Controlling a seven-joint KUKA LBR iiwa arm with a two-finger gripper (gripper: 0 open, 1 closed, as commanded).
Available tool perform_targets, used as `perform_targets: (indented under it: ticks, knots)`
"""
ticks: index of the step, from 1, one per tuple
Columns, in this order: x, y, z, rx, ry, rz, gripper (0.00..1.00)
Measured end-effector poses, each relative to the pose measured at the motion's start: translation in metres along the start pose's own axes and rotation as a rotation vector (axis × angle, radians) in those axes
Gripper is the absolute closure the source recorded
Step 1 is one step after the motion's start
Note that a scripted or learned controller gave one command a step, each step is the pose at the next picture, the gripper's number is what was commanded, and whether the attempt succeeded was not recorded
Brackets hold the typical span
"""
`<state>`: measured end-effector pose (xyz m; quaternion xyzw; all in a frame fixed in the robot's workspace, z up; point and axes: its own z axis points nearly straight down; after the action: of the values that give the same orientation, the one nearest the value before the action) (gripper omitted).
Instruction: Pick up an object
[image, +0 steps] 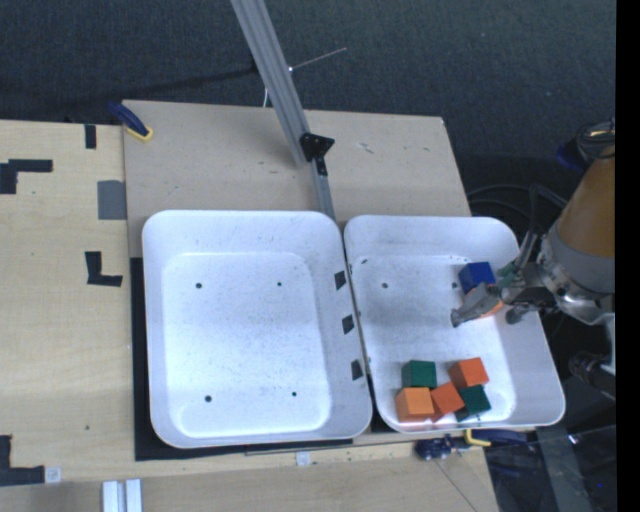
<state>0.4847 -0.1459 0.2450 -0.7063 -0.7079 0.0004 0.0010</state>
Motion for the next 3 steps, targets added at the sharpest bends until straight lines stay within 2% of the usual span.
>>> perform_targets:
  ticks: [1, 2, 3]
  knots:
    - [0.000, 0.000, 0.000, 0.000, 0.000, 0.000, 0.00]
    - [-0.006, 0.006, 0.050, 0.005, -0.001, 0.001, 0.00]
    - [-0.006, 0.001, 0.114, 0.007, 0.001, 0.001, 0.00]
